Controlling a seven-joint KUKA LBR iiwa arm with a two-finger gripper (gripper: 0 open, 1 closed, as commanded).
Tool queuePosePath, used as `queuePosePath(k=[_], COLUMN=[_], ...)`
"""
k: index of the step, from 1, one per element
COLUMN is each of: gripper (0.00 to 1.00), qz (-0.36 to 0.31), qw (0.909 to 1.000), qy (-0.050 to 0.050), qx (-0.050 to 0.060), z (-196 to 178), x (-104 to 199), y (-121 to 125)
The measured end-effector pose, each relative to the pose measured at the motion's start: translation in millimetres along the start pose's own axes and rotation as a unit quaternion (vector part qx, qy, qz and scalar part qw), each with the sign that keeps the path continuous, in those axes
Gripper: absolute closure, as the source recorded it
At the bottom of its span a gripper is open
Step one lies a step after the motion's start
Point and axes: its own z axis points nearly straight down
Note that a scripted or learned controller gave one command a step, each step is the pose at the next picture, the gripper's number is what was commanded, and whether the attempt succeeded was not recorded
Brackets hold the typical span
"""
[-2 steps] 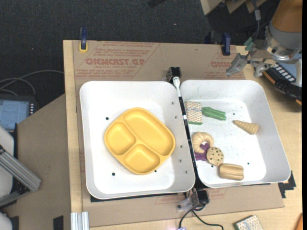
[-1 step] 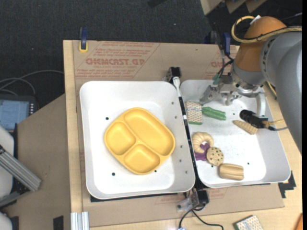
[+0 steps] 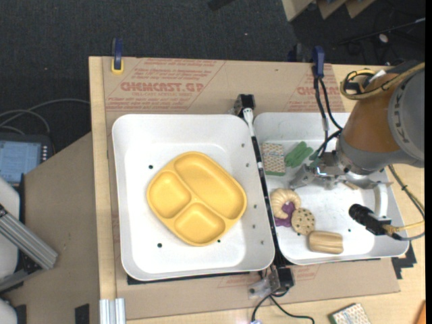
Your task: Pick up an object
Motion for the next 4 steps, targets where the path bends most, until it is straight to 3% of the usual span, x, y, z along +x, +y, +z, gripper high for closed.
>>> queuePosePath(k=[1, 2, 3, 4], gripper=[0.00, 0.00, 0.00, 1.00], qz=[-0.004, -0.003, -0.001, -0.002], qw=[1.0000, 1.0000, 1.0000, 1.0000], qy=[-0.002, -0.002, -0.001, -0.001], qx=[-0.008, -0.008, -0.003, -0.006], z=[-2.5, -3.3, -2.3, -13.1], x=[27.3, 35.6, 26.8, 27.2], y=[63.1, 109.3, 75.8, 77.6])
